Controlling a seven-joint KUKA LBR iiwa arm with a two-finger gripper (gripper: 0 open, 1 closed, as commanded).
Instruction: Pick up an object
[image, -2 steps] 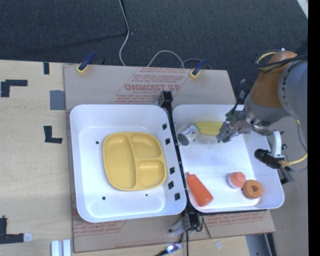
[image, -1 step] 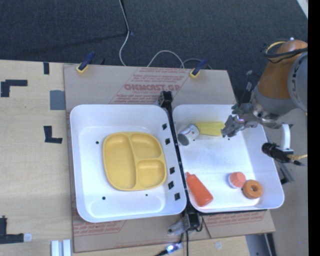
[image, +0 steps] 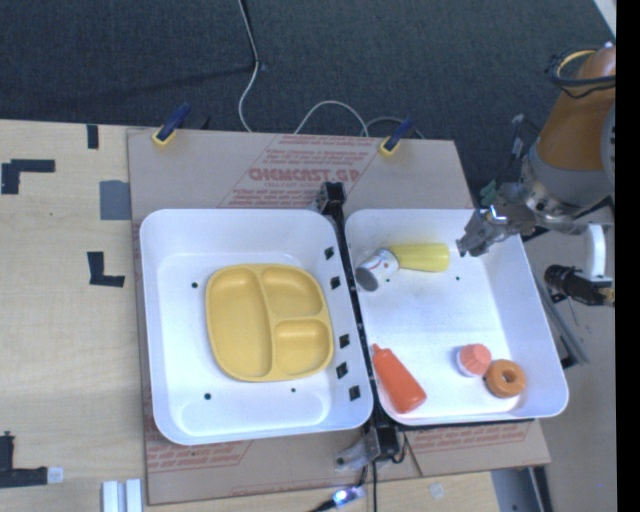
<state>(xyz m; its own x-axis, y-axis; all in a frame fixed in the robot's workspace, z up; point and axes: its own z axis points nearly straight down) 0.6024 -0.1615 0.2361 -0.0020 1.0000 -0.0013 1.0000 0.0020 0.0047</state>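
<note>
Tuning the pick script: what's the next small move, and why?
Probably shift the gripper left and down toward the yellow piece. The gripper sits at the right bin's upper rim, apart from everything, and that piece lies nearest.

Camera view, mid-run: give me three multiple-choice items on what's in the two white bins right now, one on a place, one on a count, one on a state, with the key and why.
1. Where does the yellow three-compartment plastic plate lie?
A. in the left white bin
B. in the right white bin
C. on the cardboard sheet

2. How many loose things lie in the right bin?
A. two
B. four
C. six

3. What is in the plate's compartments?
A. a doughnut
B. a bottle
C. nothing

Key: 1 A, the plate sits alone in the left bin. 2 B, there are the yellow-and-silver tool, the orange bottle-shaped toy, the small pink round toy and the brown ring doughnut toy. 3 C, all three compartments show bare yellow. The gripper is over the right bin's far right corner.
</note>
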